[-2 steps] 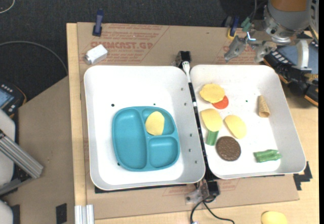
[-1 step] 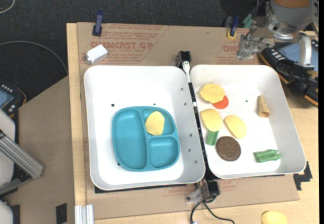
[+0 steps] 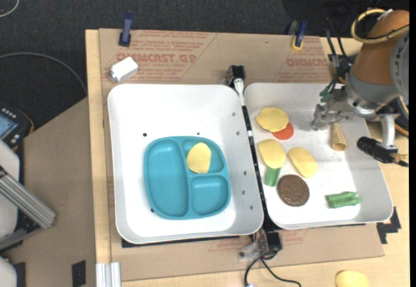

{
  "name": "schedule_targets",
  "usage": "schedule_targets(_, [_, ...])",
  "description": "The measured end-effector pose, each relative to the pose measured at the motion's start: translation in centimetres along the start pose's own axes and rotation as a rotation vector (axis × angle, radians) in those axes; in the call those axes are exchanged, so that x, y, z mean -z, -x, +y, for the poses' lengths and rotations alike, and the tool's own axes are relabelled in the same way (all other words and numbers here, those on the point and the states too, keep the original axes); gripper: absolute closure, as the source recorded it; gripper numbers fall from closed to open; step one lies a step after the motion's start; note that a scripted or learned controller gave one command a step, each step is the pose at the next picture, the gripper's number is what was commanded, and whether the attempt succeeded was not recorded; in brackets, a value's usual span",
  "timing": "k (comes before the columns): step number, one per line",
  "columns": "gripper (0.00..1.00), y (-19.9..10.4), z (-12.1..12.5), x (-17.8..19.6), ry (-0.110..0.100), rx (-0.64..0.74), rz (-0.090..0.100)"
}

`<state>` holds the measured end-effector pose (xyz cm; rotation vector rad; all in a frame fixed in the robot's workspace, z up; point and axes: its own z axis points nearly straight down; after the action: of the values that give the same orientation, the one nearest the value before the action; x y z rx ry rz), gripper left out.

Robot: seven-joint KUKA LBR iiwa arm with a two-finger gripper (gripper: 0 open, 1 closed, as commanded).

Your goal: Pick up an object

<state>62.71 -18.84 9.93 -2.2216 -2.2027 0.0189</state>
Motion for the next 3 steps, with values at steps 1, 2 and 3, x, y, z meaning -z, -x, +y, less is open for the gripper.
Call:
schedule_targets(1, [1.00,-0.7,-11.1,-1.9,0.005,0.003,0.003])
schedule_targets(2, [1.00,-7.2,-15.1,-1.8,0.011,0.012,0.005])
schedule_targets(3, [1.00,-16.1,-14.7,8.8,0.030,0.020,0.003])
